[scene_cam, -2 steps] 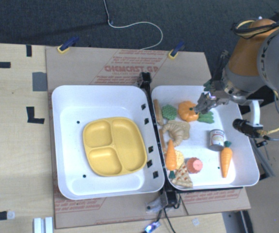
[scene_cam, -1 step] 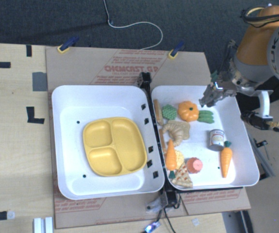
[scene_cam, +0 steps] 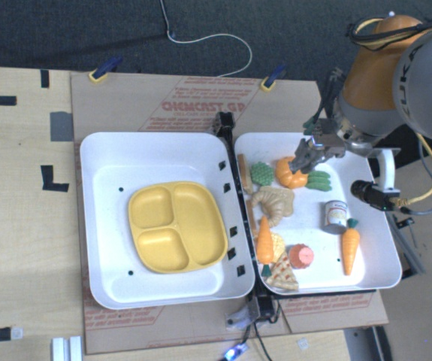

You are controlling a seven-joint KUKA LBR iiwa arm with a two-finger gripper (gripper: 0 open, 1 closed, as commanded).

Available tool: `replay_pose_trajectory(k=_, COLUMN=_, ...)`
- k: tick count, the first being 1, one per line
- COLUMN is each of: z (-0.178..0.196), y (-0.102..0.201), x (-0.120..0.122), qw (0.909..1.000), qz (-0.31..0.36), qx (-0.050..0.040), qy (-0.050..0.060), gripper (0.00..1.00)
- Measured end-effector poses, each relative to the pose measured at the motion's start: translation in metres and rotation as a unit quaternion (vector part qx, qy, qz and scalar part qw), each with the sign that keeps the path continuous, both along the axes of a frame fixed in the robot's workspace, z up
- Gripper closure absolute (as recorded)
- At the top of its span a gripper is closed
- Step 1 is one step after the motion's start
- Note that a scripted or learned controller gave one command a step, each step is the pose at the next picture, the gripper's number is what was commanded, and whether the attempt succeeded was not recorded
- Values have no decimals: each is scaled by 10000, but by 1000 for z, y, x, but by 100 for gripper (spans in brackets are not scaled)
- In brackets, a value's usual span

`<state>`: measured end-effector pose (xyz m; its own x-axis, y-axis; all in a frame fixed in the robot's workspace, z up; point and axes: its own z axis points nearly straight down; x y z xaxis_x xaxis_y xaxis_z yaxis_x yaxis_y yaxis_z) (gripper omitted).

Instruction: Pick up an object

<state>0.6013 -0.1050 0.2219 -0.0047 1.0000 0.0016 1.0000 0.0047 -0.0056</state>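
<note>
hovering at the right bin's (scene_cam: 385, 277) twelve o'clock, the claw (scene_cam: 306, 159), grip unclear, meets a light, slippery orange toy (scene_cam: 289, 173); pinch its middle.

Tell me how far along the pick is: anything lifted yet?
Done: the gripper has been brought over the right bin, right at the orange toy beside the green piece. In hand: nothing visibly lifted; whether it grips the orange toy can't be told. Left: a confirmed grasp and lift. The carrot, can and yellow tray in the left bin lie untouched.
</note>
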Motion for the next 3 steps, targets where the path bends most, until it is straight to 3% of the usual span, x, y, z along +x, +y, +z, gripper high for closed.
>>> replay_pose_trajectory(k=2, z=13, y=101, x=-50, qw=10000, qz=4, qx=-2, qy=7, gripper=100)
replay_pose_trajectory(k=3, z=-7, y=151, x=-83, qw=10000, qz=5, qx=-2, qy=22, gripper=100)
